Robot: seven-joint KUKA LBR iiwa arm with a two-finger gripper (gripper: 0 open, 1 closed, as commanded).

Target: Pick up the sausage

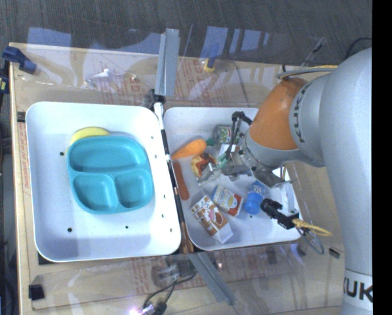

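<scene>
Lying along the left wall of the right bin, the sausage is a slim reddish-brown stick, set lengthwise just inside the rim that divides the two bins. Nothing is gripping it and it looks to be resting flat on the bin floor, so by my reckoning the pick has not yet happened: the whole lift is left to do. Just above it sits a toy carrot, its tip pointing toward the sausage's upper end, close but seemingly apart. Further right comes a jumble of small items: a little carton near the lower edge, a red and white packet beside it, and a blue ball-like piece. The gripper hangs over that jumble, to the right of the sausage and not over it, so I would judge it has to shift left toward the bin wall before it can close on anything useful. As for the fingers, I cannot tell how wide they stand; the metal parts blend into the clutter beneath. Over in the left bin a blue divided tray lies with something yellow peeking from behind it.
</scene>
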